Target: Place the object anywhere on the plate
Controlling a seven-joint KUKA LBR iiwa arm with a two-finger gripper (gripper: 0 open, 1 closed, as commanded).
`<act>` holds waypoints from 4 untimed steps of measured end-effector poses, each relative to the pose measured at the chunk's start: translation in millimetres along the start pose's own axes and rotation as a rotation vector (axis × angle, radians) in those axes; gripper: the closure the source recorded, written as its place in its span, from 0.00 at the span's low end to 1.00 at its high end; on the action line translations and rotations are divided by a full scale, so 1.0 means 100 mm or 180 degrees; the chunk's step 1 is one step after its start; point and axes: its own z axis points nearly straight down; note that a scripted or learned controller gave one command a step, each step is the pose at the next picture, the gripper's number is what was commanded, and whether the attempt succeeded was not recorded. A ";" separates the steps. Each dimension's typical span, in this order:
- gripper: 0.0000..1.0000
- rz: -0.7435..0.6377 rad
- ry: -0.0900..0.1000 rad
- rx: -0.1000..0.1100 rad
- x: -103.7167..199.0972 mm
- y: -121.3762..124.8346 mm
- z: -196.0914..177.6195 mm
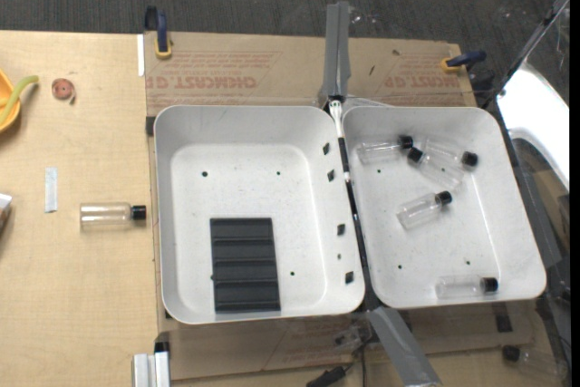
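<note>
Two white bins sit side by side. Left of the divider (344, 186), a black ridged plate (245, 265); right of it, five clear vials (424, 208).

You look down from one fixed camera above the bench (82, 285), at a slant, far enough to see both white bins (172, 159) entirely.

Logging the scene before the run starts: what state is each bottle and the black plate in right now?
Black plate: flat in left bin.
Three bottles: lying clustered, right bin, capped.
Middle bottle: lying, capped.
Front bottle: lying against the near wall, capped.
Bench bottle: lying outside the bins, capped.
</note>
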 end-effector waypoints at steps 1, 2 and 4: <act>0.00 0.0001 -0.0006 0.0004 -0.02 0.00 0.01; 0.00 0.0006 -0.0008 0.0006 -0.02 0.00 0.01; 0.00 -0.0215 -0.0004 0.0004 -0.03 -0.29 0.01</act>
